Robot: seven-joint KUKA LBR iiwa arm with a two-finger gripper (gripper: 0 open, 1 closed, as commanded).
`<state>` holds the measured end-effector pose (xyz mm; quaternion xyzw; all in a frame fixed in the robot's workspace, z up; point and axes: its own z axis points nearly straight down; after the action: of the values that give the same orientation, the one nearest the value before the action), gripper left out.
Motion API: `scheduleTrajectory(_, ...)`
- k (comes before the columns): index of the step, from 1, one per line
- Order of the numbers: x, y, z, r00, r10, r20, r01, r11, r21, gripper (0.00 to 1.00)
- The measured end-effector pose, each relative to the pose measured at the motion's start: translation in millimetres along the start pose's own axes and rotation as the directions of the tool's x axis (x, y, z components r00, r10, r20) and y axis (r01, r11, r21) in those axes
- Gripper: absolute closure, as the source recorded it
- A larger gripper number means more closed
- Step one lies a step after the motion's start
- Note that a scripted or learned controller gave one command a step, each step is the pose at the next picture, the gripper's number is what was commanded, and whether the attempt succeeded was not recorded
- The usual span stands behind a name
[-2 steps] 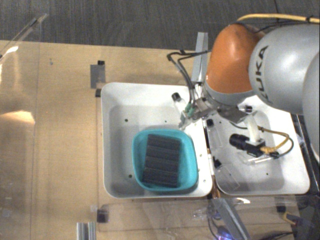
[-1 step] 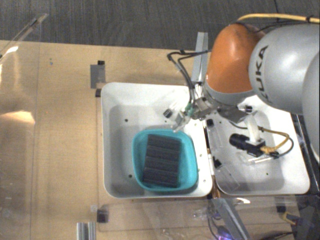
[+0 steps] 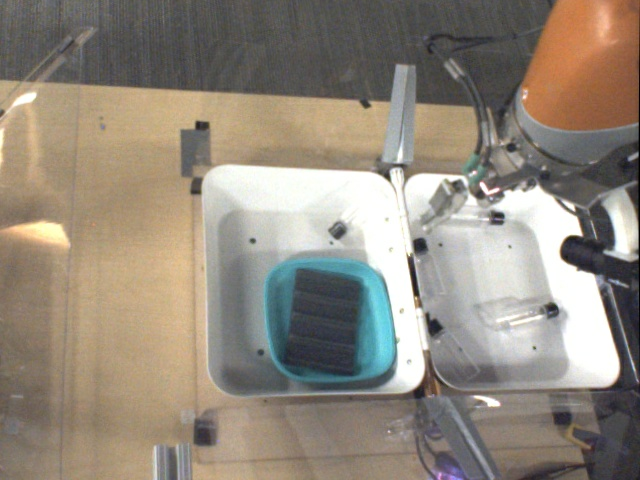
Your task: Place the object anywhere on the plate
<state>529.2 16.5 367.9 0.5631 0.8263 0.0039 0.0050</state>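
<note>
A teal plate (image 3: pixel 378 303) lies in the left bin (image 3: pixel 225 268), toward its front. A dark grey ridged block (image 3: pixel 324 321) rests flat on the plate, covering most of its middle. The arm's orange band and grey wrist (image 3: pixel 580 58) hang over the back right corner of the right bin (image 3: pixel 590 368). My gripper (image 3: pixel 447 200) reaches down at the back left of the right bin, close to the wall between the bins. It is apart from the plate and the block, and I see nothing held in it.
A small dark piece (image 3: pixel 337 230) lies in the left bin behind the plate. A clear tube with a black cap (image 3: pixel 517 315) and another clear tube (image 3: pixel 482 220) lie in the right bin. A grey metal bar (image 3: pixel 400 118) stands behind the bins.
</note>
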Motion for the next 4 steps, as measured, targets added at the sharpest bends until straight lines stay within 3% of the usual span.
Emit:
scheduleTrajectory(1,-83.5,-53.3,-70.5,0.980,-0.201,0.004,0.201,0.980,0.000,0.00)
scheduleTrajectory(2,-131.4,-84.1,-70.5,0.996,-0.092,0.004,0.092,0.996,0.001,0.00)
scheduleTrajectory(3,-192.6,-118.1,-70.6,0.992,-0.127,0.006,0.127,0.992,0.002,0.00)
scheduleTrajectory(4,-192.6,-114.9,-84.1,0.991,-0.135,0.017,0.135,0.991,-0.006,1.00)
